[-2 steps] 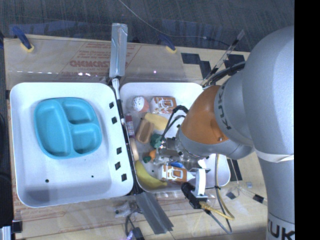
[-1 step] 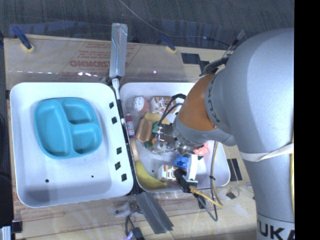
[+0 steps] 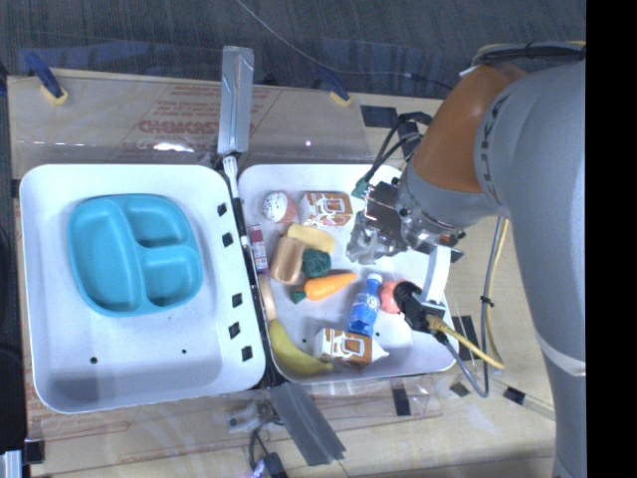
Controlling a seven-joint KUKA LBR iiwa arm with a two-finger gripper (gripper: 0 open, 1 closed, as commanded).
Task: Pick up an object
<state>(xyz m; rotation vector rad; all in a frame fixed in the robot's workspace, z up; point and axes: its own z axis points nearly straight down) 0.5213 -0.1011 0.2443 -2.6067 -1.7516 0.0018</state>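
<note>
While glossy toys crowd it, right bin (image 3: 430, 358) curves smoothly.

Faint red lettering is showing on the cardboard sheet (image 3: 169, 118) in the upper left of the frame, behind the bins; it is appearing reversed and too blurred to read.

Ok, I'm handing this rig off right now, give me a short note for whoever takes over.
Gripper: low over the right bin, upper right part; nothing seen held, finger state unclear.
Right bin items: carrot, blue bottle, banana, two small cartons, a baseball.
Left bin: blue divided tray.
Done: no pick yet.
Left: grasp one object and lift it.
</note>
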